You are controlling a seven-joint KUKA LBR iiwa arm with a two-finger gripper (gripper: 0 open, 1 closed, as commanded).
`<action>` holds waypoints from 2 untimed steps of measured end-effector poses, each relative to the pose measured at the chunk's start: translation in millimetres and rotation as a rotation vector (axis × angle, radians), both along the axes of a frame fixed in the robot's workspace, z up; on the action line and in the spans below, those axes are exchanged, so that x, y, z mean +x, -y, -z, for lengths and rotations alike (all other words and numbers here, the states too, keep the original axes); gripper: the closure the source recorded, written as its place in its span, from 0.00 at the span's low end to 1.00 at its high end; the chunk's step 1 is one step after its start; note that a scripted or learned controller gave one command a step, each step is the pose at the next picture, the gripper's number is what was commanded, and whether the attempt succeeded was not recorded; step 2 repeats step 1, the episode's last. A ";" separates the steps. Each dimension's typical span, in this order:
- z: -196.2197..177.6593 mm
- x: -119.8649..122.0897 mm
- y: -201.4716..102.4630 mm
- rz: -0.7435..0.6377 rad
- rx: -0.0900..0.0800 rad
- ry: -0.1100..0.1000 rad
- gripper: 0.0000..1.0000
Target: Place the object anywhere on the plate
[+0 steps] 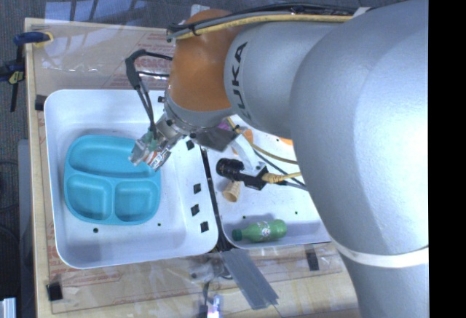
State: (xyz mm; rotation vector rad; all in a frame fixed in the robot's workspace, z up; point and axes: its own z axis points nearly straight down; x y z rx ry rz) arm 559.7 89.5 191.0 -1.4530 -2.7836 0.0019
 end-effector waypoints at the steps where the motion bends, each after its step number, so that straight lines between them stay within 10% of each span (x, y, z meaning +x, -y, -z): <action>1: -0.1 0.1 0.3 0.000 0.000 0.000 0.00; 2: -0.1 0.1 0.3 0.000 0.000 0.000 0.00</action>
